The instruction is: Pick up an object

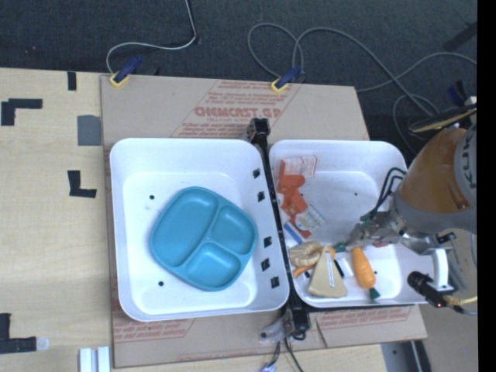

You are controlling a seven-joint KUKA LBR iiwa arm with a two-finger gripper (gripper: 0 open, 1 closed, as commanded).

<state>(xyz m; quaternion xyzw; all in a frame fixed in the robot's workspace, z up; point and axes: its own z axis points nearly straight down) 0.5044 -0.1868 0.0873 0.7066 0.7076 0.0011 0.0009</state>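
Bottom edge of the right bin (364, 302) holds the cluster: an orange carrot-shaped toy (363, 268) with a green tip, a tan wedge (328, 283) beside it, and a pale crumpled piece (304, 254) toward the divider. Gripper (364, 235) sits low in that bin, just above the carrot's upper end, arm coming in from the right. Can't tell how wide the claw stands; nothing visibly caught in it.

Step, as I read it: approach/descent onto a target, no grasp yet. Carrot looks like the likeliest pick. Next move calls for lining up across the carrot's narrow body and dropping down to it; the wedge lies close alongside, so little room on that side.

Further up the same bin: red-orange pieces (292, 193) near the divider, plus a clear packet (299, 166) at the far corner.

Left bin (124, 208) holds a blue divided plate (203, 237), sitting well apart from the arm.
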